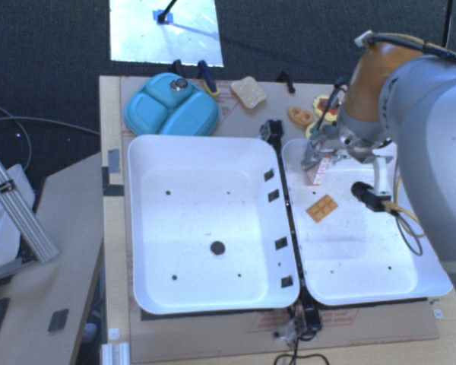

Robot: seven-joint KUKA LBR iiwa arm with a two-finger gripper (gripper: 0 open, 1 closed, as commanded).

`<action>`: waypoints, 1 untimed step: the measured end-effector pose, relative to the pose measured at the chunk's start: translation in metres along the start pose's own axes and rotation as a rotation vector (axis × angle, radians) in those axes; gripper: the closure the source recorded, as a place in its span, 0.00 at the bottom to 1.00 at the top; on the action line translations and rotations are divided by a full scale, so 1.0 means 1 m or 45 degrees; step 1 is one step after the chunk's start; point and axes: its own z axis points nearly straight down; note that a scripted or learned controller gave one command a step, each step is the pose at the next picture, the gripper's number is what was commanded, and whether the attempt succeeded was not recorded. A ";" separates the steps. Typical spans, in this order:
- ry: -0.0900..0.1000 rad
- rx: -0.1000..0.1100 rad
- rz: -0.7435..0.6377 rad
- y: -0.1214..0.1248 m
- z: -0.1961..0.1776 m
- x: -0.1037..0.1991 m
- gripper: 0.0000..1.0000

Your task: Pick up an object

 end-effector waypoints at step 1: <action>0.001 0.019 0.016 -0.115 -0.088 0.002 1.00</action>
